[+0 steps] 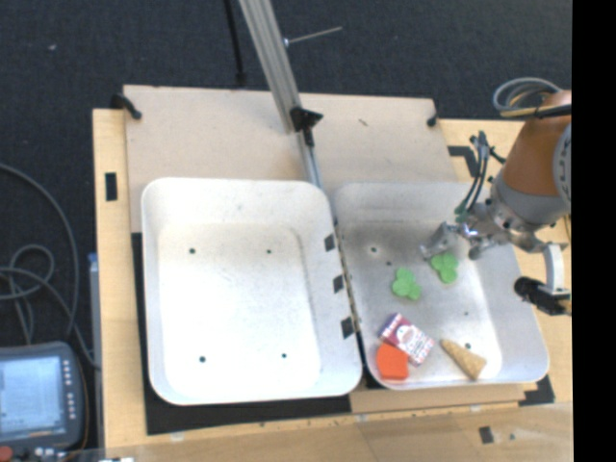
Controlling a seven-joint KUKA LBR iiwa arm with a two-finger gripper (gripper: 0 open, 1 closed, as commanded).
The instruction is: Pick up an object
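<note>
I see the gripper with fingers spread, low over the right bin, just above a green piece at its 6 o'clock, holding nothing. That piece is lobed, without clear long axis.

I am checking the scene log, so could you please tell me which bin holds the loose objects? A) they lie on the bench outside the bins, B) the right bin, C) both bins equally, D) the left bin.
B: the two green pieces, the red-and-white packet, the orange block and the tan wedge all lie in the right bin, where the gripper reaches.
</note>
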